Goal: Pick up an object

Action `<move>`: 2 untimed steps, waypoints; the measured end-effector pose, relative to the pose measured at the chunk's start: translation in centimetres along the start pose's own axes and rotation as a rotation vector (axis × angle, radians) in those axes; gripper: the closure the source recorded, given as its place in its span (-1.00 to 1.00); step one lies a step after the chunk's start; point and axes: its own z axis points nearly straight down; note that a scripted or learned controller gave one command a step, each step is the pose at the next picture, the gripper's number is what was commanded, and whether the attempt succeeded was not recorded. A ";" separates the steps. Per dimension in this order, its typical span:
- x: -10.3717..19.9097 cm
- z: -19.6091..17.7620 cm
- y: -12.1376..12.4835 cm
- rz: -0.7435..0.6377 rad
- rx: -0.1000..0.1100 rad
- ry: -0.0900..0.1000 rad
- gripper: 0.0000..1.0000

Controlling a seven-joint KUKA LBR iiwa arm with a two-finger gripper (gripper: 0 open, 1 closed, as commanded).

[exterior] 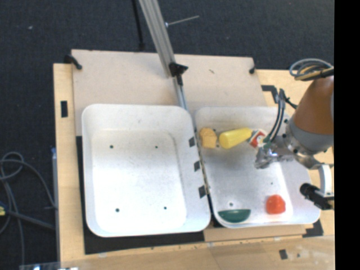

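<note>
A: Camera view from above, and the grey arm with its orange band (316,108) is reaching in from the right over the right-hand shallow white bin (292,210) — its two-finger gripper (263,157) hangs near the bin's middle.

B: Anything in those fingers?

A: Can't tell — too small and blurred to read how far apart they are.

B: What's on offer?

A: A yellow elongated plastic piece (234,138) near the far wall, a small tan rounded lump (208,138) just beside it, and a red-and-white bit (257,138) close to the gripper.

B: Near edge?

A: A round orange-red ball (275,205) and a dark green bowl-shaped piece (234,214). The left white bin (90,117) sits alongside.
</note>
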 end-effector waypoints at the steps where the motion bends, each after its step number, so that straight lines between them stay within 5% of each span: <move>1: -0.4 -4.4 0.0 -0.010 0.000 0.000 1.00; 2: -0.5 -9.5 0.3 -0.011 0.000 0.000 1.00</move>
